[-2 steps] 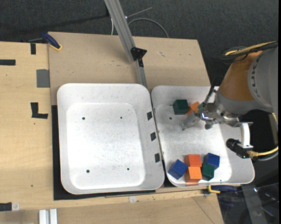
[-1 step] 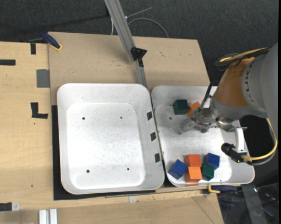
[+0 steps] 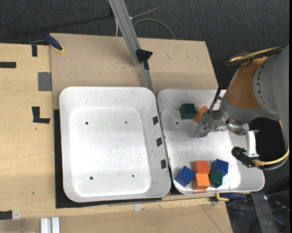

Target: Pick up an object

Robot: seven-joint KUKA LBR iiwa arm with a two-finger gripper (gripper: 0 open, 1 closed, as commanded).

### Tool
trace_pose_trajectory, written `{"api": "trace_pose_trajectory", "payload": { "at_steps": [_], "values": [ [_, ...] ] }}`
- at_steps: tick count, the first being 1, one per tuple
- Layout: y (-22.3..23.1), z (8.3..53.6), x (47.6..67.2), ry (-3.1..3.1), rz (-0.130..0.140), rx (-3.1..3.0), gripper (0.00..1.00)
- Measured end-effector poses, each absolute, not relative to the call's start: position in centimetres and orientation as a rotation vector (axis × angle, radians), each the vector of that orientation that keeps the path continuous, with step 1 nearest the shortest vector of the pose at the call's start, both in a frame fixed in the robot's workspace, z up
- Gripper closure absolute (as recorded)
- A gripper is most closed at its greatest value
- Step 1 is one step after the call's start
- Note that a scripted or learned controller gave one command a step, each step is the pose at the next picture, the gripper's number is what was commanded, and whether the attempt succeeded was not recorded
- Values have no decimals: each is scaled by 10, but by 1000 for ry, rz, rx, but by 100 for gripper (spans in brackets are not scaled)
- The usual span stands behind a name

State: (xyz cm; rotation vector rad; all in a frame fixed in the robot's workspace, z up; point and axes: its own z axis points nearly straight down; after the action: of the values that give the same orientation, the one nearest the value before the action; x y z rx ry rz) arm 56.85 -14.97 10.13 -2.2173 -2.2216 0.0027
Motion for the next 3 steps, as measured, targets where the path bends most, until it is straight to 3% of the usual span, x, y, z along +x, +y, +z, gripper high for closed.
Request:
{"api": "trace_pose_trajectory", "payload": {
  "at_steps": [3],
  "values": [
    [-143,247,565,-2226,-4,-2223,100]
  ]
}}
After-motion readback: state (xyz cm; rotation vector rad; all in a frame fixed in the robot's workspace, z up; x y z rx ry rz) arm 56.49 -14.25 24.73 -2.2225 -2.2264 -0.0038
